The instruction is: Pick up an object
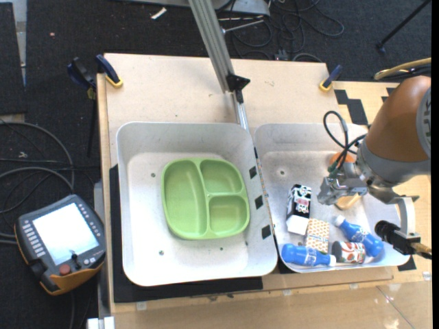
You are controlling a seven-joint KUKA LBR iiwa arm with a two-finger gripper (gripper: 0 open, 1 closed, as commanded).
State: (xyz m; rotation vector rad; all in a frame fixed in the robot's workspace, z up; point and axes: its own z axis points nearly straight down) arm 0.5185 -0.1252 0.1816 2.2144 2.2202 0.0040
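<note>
Grey pincer (336, 189) hangs low in the right bin (274, 149); its spread cannot be told. Approach step: a tan object (350, 200) lies just beside it, needing descent and closure.

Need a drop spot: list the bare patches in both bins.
Left white bin: bare floor all around the green divided plastic plate. Right white bin: bare far half, behind the tool. Crowded: near edge, around the blue plastic bottle and orange patterned carton.
</note>
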